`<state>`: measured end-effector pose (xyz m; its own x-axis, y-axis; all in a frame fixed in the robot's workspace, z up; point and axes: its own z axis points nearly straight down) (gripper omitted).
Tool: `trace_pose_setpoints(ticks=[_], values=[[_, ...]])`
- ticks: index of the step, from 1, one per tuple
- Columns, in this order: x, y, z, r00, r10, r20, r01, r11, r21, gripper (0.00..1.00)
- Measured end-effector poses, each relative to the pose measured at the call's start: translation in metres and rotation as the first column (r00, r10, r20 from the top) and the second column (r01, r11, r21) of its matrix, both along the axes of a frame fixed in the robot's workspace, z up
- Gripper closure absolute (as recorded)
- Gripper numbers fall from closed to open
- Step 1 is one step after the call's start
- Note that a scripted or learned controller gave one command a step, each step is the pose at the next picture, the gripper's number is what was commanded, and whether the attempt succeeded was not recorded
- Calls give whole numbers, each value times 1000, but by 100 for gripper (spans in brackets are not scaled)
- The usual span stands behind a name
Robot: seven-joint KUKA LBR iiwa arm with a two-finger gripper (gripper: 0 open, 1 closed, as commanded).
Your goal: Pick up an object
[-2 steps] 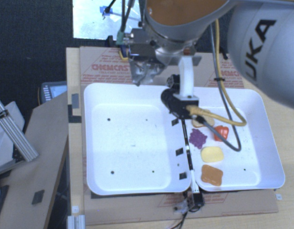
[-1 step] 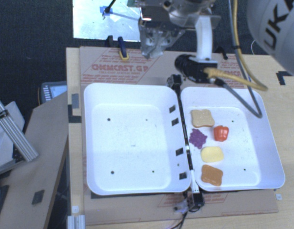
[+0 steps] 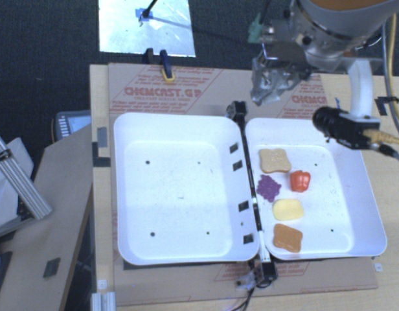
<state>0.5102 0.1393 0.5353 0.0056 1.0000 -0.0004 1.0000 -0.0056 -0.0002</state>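
Several small toy foods lie in the right bin (image 3: 355,193) near its left wall: a tan bread slice (image 3: 274,161), a red pepper (image 3: 300,181), a purple grape bunch (image 3: 269,188), a yellow piece (image 3: 287,208) and a brown cookie-like piece (image 3: 287,237). My gripper (image 3: 272,86) hangs high above the back edge of the bins, well above and behind the bread slice. Nothing shows between its fingers.
The left bin (image 3: 180,186) sits beside the right one, joined by a black clip strip (image 3: 248,186). A black camera mount (image 3: 345,128) juts over the right bin's back rim. Cardboard (image 3: 186,89) lies under both bins. A yellow-blue clamp (image 3: 166,67) holds its back edge.
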Motion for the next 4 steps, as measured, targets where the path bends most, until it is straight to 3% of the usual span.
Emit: trace_pose_setpoints(ticks=[2, 4], values=[[-3, 97, 0, 1000, 13, 3, -13, 1000, 3, 100], [-3, 96, 22, 1000, 17, 6, -17, 1000, 5, 100]])
